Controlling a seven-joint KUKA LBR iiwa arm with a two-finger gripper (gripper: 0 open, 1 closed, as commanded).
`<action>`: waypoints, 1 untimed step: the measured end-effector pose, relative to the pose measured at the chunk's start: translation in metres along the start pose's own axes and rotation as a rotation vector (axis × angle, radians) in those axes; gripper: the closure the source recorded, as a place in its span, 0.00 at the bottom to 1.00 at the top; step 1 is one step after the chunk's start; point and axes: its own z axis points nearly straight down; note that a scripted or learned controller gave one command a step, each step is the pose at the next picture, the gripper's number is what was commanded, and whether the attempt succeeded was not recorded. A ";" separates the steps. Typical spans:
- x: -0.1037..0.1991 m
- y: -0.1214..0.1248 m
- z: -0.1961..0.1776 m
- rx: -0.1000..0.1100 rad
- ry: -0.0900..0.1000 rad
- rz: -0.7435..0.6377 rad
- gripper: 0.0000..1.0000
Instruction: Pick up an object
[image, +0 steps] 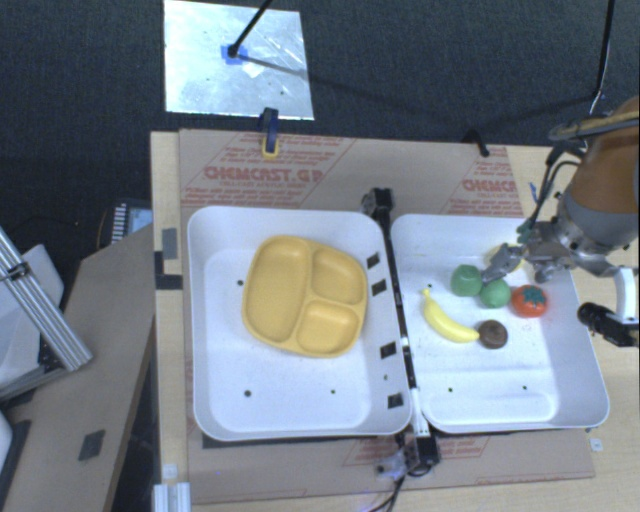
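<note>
Right bin holds the targets: two green balls and, tomato, banana, brown disc, all clustered at about 1 o'clock of bin centre. Left bin has a yellow tray. Tool hangs just above the greens, at 12 o'clock from the right-hand one; fingers look spread w/ nothing between. Best approach, probably: drop straight down, straddle one ball only, keep off the neighbour & tomato so nothing rolls, then close and lift slowly.
</note>
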 end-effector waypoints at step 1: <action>0.000 0.003 -0.008 -0.013 -0.002 -0.003 0.00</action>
